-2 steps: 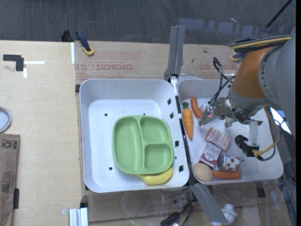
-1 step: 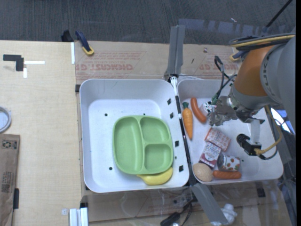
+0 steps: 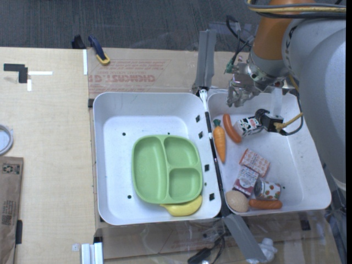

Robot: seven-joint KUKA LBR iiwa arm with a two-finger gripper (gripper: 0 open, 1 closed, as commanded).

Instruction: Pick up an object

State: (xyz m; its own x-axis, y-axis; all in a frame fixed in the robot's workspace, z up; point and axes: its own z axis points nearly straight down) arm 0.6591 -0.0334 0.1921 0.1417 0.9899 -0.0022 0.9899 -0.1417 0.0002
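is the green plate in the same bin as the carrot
No, the green plate lies in the left bin, while the carrot lies in the right bin against the divider.

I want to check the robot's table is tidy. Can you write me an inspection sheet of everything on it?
Surface: wooden bench bearing two white bins side by side.
Job's things: right bin holds a toy carrot, a sausage, a small carton, a red-and-white packet, a small can, a second sausage and a round beige item.
Clutter: left bin holds a green divided plate lying on a banana.
Grippers: gripper hangs over the right bin's far end, nothing seen between its fingers.
Cables: loops beside the wrist.
Surroundings: blue-and-yellow clamp, tape roll.
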